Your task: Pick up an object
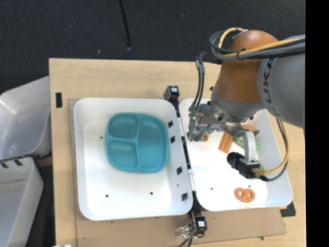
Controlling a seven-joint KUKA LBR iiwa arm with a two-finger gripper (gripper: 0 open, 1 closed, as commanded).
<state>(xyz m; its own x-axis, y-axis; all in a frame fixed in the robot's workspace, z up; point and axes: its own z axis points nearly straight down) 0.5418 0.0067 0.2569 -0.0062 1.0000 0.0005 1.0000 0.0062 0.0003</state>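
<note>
The arm's wrist covers the gripper [222, 130] — grip state can't be told — beside an orange carrot-like piece [225, 143] in the right bin [216, 189], long axis running near-to-far, slightly tilted.

The arm's grey and orange wrist [241, 81] hangs over the right bin [216, 189], covering its upper half and hiding whatever lies there. The end effector [205, 128] sits beneath that bulk, its fingers lost among cables and brackets, too cluttered to read. An orange object [225, 143] peeks out from under the wrist, its upper end covered, its kind unclear. A green patch [255, 144] beside it is mostly masked by a grey bracket. White containers [20, 133] at left run off the frame.
</note>
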